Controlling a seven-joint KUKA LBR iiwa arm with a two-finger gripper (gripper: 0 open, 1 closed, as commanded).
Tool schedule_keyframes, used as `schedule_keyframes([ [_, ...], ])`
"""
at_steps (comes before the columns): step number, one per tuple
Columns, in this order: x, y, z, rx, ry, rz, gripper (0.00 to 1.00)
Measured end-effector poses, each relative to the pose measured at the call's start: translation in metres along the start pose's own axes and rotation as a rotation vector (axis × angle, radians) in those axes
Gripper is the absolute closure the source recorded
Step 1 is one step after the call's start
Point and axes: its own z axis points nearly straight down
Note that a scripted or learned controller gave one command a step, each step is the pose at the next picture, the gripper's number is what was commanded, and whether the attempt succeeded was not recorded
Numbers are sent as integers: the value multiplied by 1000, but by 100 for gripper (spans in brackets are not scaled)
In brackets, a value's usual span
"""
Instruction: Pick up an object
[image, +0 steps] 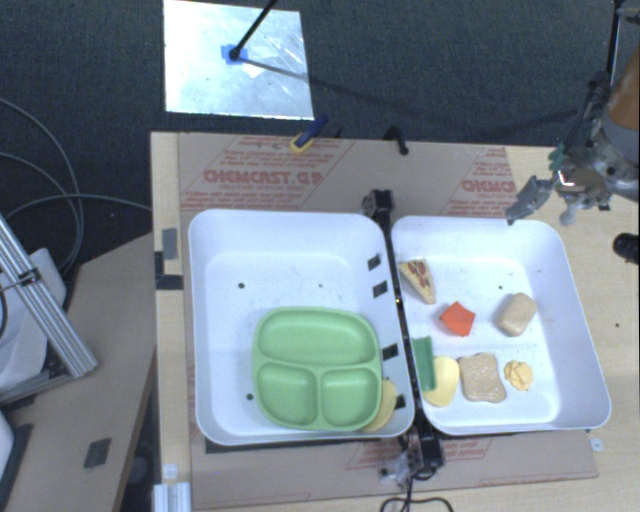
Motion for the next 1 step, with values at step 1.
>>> schedule_keyframes([
  [1, 50, -101, 133, 19, 7, 2, 0],
])
